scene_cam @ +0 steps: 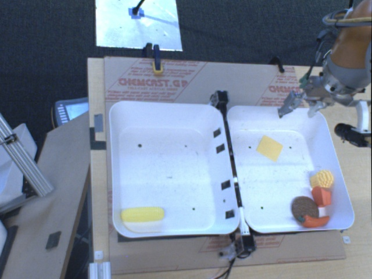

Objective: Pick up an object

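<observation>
No object has been picked up yet; every item lies in a bin, and none is between the fingers of the hand.

The nearest candidate is the yellow square slice (269, 147), lying flat on the floor of the right bin (343, 173), toward its far half and apart from everything else. In the near right corner of the same bin sits a cluster: a yellow corn piece (322, 178), an orange block (321, 196) just in front of it, a brown round piece (303, 208) to its left, and an orange strip (315, 221) at the near wall. These items touch or nearly touch one another. The left bin (116, 156) holds a yellow corn cob (142, 214) lying on its side near the front left corner.

The hand (300, 105) hangs above the far rim of the right bin, with its two fingers spread apart and nothing between them. It is near the yellow square slice but clear of it.

Judged status: approach stage only. Remaining steps are descent onto one item, closing the fingers on it, and lifting it clear of the bin. The isolated slice is thin and flat, so a grip on it may slip.
</observation>
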You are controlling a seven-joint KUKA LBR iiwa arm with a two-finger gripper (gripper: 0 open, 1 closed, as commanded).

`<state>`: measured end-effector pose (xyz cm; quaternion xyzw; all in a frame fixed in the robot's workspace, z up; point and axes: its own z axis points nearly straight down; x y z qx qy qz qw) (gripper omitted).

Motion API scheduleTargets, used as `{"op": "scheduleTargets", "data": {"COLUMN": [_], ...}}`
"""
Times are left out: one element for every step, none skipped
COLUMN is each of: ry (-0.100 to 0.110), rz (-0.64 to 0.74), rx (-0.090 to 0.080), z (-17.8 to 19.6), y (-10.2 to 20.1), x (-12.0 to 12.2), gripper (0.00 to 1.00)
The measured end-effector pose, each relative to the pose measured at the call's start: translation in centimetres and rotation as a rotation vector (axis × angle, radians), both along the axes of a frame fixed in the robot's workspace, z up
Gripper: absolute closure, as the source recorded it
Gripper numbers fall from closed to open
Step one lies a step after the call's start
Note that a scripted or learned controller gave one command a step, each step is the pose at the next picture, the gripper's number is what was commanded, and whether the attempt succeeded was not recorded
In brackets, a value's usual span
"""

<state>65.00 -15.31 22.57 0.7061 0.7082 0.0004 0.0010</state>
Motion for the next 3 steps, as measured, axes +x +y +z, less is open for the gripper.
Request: {"op": "scheduleTargets", "data": {"ry": [0.004, -0.005, -0.007], "rz": [-0.004, 0.002, 0.004], "rx": [-0.001, -0.002, 0.000], "z": [-9.7, -7.9, 3.0], "y": [-4.0, -3.8, 0.2], "x": [1.8, 2.0, -1.0], "gripper": [0.00, 1.00, 1.00]}}
